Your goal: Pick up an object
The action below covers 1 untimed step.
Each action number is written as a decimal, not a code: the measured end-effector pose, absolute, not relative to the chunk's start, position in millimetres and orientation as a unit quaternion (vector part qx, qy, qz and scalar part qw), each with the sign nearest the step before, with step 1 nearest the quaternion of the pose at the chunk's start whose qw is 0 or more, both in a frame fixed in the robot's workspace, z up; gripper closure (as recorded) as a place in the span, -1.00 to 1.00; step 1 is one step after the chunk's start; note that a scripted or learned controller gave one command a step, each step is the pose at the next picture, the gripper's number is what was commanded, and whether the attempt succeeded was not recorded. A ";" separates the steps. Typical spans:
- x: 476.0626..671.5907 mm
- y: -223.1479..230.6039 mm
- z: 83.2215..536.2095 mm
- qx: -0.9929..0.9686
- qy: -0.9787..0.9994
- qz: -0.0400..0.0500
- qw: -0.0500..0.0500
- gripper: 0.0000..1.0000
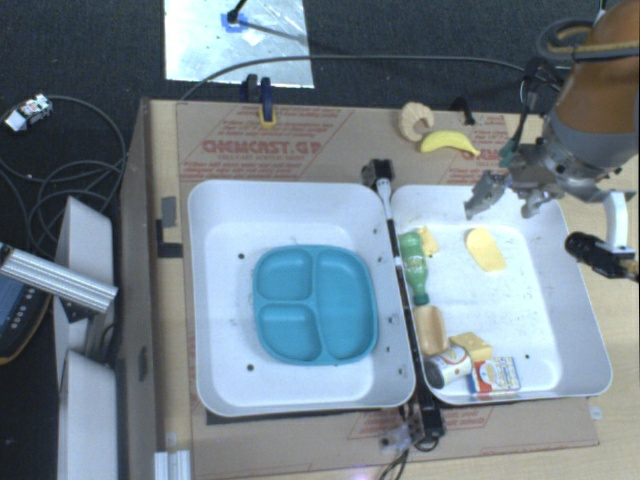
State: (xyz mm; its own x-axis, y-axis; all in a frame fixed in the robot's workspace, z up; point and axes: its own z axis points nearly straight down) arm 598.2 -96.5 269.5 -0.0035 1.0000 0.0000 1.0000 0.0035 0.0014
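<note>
My gripper (505, 200) hangs over the far edge of the right bin (560, 298), fingers spread open with nothing between them. A pale yellow block (485, 250) lies on the bin floor just below and slightly left of the fingers. A green bottle (412, 266) lies along the bin's left wall, with a small yellow piece (428, 240) beside it. At the near left corner sit a tan bread-like piece (430, 328), a yellow wedge (472, 346), a small can (450, 370) and a printed carton (497, 376).
The left bin (230, 228) holds a blue divided plate (315, 303). Behind the bins, on the cardboard, lie a banana (448, 143) and a tan round item (415, 120). A black clamp (380, 173) sits where the bins meet.
</note>
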 end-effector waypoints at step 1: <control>643.3 -175.1 154.8 0.707 0.707 -0.001 0.000 -1.00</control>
State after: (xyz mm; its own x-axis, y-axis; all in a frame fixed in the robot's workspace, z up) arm 643.3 -175.1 154.8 -0.0008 1.0000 -0.0012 1.0000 0.0008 -0.0018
